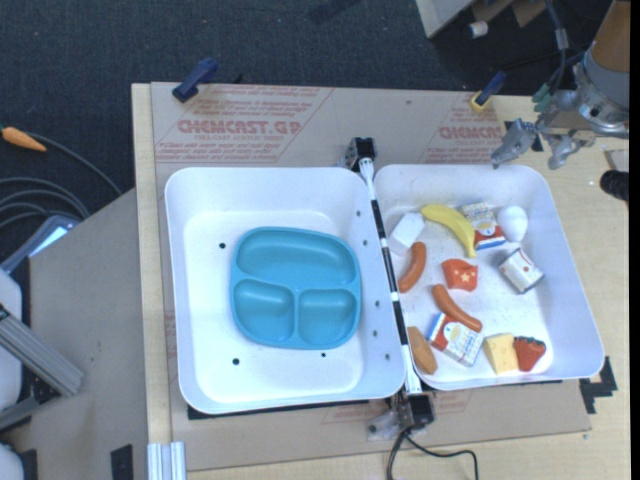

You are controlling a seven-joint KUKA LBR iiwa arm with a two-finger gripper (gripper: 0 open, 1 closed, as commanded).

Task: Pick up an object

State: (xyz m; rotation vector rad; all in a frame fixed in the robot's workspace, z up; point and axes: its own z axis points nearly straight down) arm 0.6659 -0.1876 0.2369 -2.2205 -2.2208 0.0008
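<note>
- The jaws [530, 146] are hanging spread wide with nothing between them, hovering over the far rim of the right bin [575, 278].
- Nearest below them, the egg [512, 222] and the banana [451, 226] are lying inside that bin, well apart from the fingers.
- Further off, the carton [520, 270], two sausages [456, 307] and the cheese [500, 352] are sitting loosely scattered.
- Judging by looks, these are light, stiff plastic toys; the banana seems the easiest pick, taken across its narrow middle, while the round egg is likely slipping out.
- Farthest from the jaws, the blue tray [296, 286] is resting in the left bin [190, 268] on the tabletop [250, 118].
</note>
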